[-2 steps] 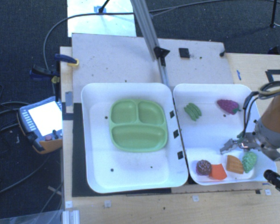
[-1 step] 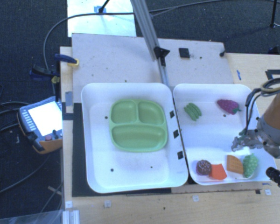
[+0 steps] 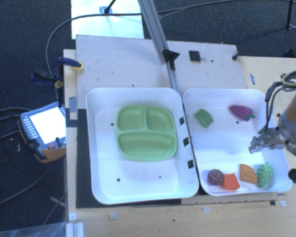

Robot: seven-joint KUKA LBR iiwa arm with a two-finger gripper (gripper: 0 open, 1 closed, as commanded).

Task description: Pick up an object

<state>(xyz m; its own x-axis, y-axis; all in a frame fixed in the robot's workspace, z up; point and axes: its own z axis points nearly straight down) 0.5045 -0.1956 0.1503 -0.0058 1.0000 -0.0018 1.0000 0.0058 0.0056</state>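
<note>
The right bin [image 3: 222,147] holds several small toy foods. A green pea pod [image 3: 203,117] and a purple grape bunch [image 3: 241,112] lie toward its far side. Along the near edge sit a dark brown round piece [image 3: 215,177], a red-orange wedge [image 3: 231,182], an orange block [image 3: 247,174] and a green broccoli-like piece [image 3: 265,174]. My gripper [image 3: 263,143] hangs low over the right side of this bin, just above the broccoli piece and the orange block. Nothing shows between its fingers.
The left bin [image 3: 103,172] carries a green three-compartment plate [image 3: 147,133]. A metal pole [image 3: 155,26] slants across the back board. A teach pendant [image 3: 44,131] and cables lie on the floor to the left.
</note>
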